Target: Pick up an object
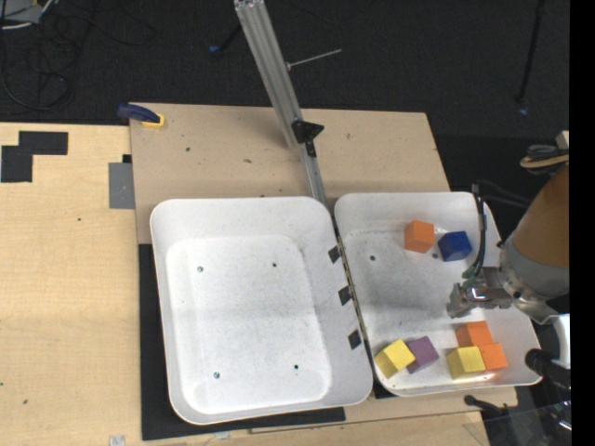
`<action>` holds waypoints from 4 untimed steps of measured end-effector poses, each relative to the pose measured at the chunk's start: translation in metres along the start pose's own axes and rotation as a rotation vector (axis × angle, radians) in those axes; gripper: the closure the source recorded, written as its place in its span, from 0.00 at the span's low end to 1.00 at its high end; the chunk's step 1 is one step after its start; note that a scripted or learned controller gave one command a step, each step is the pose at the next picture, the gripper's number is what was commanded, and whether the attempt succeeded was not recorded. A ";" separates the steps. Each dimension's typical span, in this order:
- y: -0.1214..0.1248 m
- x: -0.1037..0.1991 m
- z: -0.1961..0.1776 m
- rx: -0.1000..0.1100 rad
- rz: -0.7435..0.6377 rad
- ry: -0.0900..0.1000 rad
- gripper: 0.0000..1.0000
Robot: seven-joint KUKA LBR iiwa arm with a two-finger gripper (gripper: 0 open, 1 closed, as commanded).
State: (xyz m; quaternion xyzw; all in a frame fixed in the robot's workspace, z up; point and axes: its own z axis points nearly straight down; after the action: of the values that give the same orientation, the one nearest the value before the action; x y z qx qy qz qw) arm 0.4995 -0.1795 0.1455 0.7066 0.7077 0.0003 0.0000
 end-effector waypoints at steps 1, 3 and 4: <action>0.002 -0.004 -0.063 -0.004 0.001 -0.002 1.00; 0.013 0.040 -0.108 0.002 -0.002 0.001 1.00; 0.035 0.097 -0.108 0.002 -0.005 0.002 1.00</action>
State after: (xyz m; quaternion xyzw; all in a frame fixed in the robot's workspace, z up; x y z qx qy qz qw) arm 0.5344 -0.0820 0.2531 0.7049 0.7093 0.0002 -0.0012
